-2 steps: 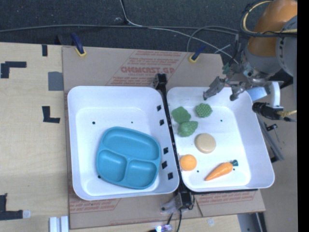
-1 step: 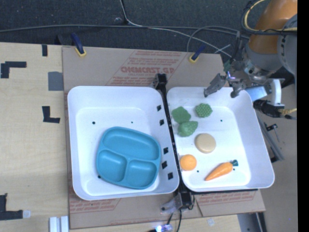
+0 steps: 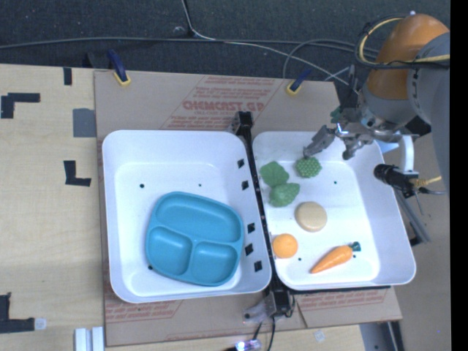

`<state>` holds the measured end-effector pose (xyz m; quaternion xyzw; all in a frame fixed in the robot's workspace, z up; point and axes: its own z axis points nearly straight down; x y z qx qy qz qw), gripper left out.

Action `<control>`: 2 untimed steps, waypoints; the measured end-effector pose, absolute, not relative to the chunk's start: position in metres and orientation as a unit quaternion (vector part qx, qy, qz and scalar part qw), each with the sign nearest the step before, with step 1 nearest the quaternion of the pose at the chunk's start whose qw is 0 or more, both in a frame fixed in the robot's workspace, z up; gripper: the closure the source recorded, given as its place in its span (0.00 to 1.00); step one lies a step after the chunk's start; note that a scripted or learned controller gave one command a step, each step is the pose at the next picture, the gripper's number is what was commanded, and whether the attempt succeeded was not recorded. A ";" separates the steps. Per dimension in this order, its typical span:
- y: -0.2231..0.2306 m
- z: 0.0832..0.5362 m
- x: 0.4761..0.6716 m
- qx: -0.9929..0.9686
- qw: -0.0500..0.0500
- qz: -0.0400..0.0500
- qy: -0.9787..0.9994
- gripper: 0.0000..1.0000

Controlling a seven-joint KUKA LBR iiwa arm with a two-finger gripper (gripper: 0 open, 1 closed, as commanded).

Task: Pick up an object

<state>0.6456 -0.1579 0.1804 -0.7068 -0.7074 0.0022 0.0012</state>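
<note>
The right bin holds a green broccoli piece, two more green leafy pieces, a beige round bun, an orange ball and a carrot. My gripper hangs over the bin's far edge, just right of and above the broccoli piece. Its two fingers are spread apart and open, with nothing between them.
The left bin holds a blue divided plate. A black divider clip sits between the bins. Cables run across the dark backing behind the bench, and yellow-blue clamps hold the cardboard.
</note>
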 end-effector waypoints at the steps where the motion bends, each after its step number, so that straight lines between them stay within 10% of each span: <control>1: -0.159 0.120 0.653 -0.706 0.002 0.002 -0.708 0.00; 2: -0.159 0.083 0.653 -0.706 -0.001 0.001 -0.708 0.00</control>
